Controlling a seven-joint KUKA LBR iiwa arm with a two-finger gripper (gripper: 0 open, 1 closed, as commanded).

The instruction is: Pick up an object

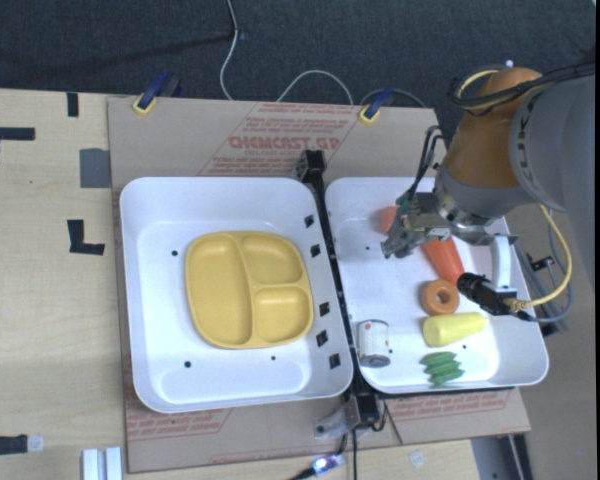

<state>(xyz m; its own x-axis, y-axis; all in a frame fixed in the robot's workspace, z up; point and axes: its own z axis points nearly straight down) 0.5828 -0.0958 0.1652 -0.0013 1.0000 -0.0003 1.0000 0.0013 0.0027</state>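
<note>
Nearest the camera, a green pod (442, 366), yellow corn (453, 327) and a brown ring (440, 296) are lying untouched in the right bin (365, 200). Further back, the gripper (405, 234) is hovering beside the carrot (443, 256); whether it is open I cannot tell. The approach seems underway, with descending and closing coming next.

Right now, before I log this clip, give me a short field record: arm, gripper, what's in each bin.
arm: reaches in from the right, over the right bin
gripper: low over the right bin's far part, beside the carrot; no object seen between fingers
left bin: yellow tray, three compartments
right bin: carrot, orange ring, yellow corn, green pod, small white can
task status: nothing lifted yet
</note>
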